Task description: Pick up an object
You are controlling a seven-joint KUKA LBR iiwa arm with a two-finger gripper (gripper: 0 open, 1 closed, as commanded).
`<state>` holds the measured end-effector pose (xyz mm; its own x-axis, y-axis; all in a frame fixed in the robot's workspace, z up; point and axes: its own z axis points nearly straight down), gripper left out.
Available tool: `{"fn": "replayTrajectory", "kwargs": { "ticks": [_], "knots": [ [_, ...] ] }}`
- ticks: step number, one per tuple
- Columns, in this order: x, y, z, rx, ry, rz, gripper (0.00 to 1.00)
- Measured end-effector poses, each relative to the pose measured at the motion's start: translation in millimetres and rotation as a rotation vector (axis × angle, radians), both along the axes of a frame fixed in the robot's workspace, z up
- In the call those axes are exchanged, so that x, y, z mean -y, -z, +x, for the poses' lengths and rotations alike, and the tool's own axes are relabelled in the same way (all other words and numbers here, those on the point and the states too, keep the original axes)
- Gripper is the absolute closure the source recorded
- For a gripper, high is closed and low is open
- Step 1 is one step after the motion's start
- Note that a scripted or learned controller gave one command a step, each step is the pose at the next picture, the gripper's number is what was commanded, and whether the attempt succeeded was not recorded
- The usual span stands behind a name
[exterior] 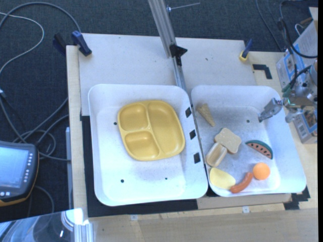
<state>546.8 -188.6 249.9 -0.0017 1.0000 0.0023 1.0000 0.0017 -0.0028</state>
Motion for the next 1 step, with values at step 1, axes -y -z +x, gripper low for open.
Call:
{"fn": "replayTrajectory", "kwargs": {
  "ticks": [1],
  "knots": [
    [0.0,0.0,0.0,0.000,0.000,0.000,0.00]
  ]
}}
